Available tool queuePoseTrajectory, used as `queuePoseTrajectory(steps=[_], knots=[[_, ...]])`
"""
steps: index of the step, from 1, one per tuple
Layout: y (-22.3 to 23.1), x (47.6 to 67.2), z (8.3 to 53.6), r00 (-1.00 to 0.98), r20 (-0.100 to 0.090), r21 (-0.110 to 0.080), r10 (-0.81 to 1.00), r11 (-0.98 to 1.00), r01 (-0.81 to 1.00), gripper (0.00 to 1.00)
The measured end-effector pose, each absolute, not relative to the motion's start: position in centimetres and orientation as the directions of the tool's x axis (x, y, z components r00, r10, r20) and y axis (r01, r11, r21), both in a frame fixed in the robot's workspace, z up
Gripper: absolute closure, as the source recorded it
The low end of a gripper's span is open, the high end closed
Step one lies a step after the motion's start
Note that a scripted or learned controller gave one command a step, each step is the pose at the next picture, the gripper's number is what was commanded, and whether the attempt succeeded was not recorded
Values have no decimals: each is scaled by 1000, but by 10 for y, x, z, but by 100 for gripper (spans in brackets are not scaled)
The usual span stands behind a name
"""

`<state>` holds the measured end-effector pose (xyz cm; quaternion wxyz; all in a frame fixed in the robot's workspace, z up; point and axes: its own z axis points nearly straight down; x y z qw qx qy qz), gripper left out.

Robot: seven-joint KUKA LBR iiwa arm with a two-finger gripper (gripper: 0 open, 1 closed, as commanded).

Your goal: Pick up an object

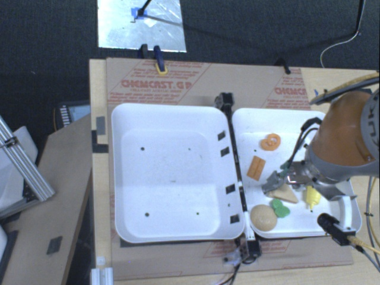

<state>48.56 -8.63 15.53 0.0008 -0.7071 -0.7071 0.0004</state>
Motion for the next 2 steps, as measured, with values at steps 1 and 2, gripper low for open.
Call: queuePoseTrajectory(steps=[1, 2], knots=[[-40, 490, 186, -8, 1, 4, 1000, 8, 1000, 0], [-43, 491, 195, -4, 0, 6, 1000, 4, 1000, 100]])
